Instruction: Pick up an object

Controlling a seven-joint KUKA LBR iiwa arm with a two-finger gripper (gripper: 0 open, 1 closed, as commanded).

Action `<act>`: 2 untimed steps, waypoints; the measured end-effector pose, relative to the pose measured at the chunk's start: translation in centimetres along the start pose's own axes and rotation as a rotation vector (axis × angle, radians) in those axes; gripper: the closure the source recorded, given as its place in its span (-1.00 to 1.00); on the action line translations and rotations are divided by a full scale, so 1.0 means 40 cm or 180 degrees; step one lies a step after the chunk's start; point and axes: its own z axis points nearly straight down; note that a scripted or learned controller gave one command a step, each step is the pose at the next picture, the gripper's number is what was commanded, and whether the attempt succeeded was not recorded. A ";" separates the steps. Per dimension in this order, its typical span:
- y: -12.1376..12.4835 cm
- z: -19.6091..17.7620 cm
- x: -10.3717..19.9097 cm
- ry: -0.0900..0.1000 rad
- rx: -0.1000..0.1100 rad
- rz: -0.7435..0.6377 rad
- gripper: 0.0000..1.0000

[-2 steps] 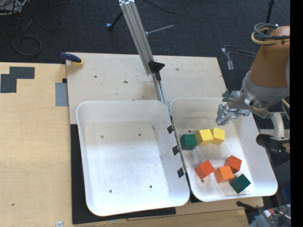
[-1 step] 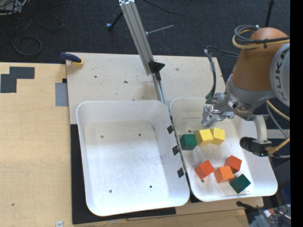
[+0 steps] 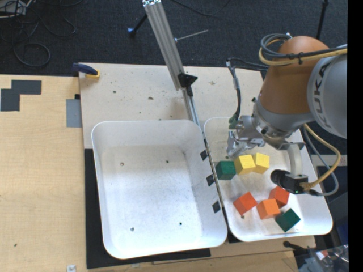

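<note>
Two shallow white bins are seen from above on a pale wooden bench. The left bin (image 3: 113, 146) lies bare apart from a few dark specks. The right bin (image 3: 323, 222) holds a scatter of small blocks: a dark green cube (image 3: 226, 169) near its left wall, two yellow cubes (image 3: 253, 163) touching each other just right of it, and lower down a red-orange block (image 3: 245, 202), an orange block (image 3: 268, 208), a red block (image 3: 279, 195) and a second green block (image 3: 288, 220) clustered together.

The grey arm with its orange band is reached in from the right, and the gripper (image 3: 237, 146) is held low over the upper part of the right bin, just above the green cube and the yellow cubes. Whether it is open or closed cannot be told from this angle, and no block is seen held.

The step in hand is judged to be the approach: no object is lifted yet. The next move calls for a descent centred on one block, likely the dark green cube or the nearer yellow one, with neighbours kept clear.
</note>
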 end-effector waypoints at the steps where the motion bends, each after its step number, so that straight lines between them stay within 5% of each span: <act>1: -0.048 0.007 0.147 0.0000 0.0004 -0.0003 1.00; 2: -0.099 0.003 0.280 -0.0002 0.0005 -0.0002 1.00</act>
